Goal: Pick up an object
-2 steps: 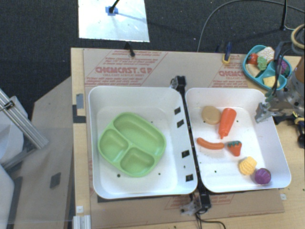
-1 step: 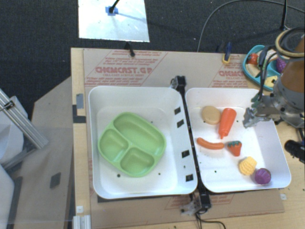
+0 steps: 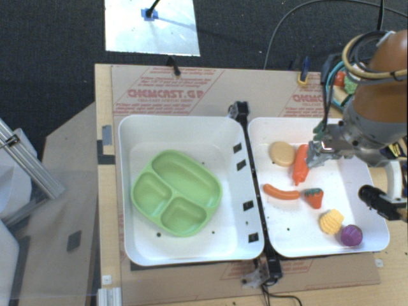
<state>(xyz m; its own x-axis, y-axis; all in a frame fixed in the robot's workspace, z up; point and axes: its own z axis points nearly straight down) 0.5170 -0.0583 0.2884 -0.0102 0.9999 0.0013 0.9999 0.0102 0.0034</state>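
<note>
The right bin (image 3: 370,238) holds several toy foods. A tan round piece (image 3: 281,153) lies at its upper left, with an upright orange carrot-like piece (image 3: 299,166) just to its right. Below them are an orange sausage (image 3: 281,192), a small red-orange piece with a green top (image 3: 312,197), a yellow corn piece (image 3: 331,221) and a purple ball (image 3: 350,235). My gripper (image 3: 317,153) hangs low over the right bin, right beside the top of the orange carrot-like piece. Whether it touches or holds that piece is unclear.
The left bin (image 3: 137,129) holds a green divided plate (image 3: 176,193). A black divider (image 3: 250,171) runs between the two bins. The arm's grey body and orange band (image 3: 382,81) cover the right bin's upper right corner.
</note>
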